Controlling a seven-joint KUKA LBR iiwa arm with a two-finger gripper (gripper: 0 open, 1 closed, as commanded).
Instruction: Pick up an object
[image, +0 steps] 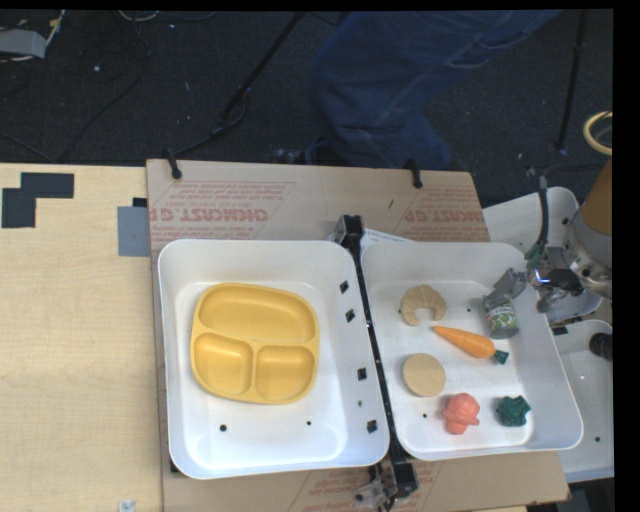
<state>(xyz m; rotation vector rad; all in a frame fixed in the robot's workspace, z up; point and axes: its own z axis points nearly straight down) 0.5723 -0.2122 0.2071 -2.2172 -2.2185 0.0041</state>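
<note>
Bins came first in size: the left bin (180, 300) and the right bin (560, 410) sat side by side on a cardboard sheet (300, 205), touching along a black divider. With the right bin as the reference, a yellow divided plate (256, 342) lay well to its left, in the middle of the left bin. Inside the right bin, a tan croissant (423, 303) lay toward its upper left, an orange carrot (467, 342) stretched across its centre, a round beige cookie (424, 375) sat below the croissant, a pink toy (461, 412) rested near its lower edge, and a small dark green piece (514, 410) lay just right of that pink toy. The gripper (510, 292) reached in over the bin's upper right edge, and a small greenish can-like object (501, 318) sat right at its tip; whether the fingers were clamped or released could not be told.
</note>
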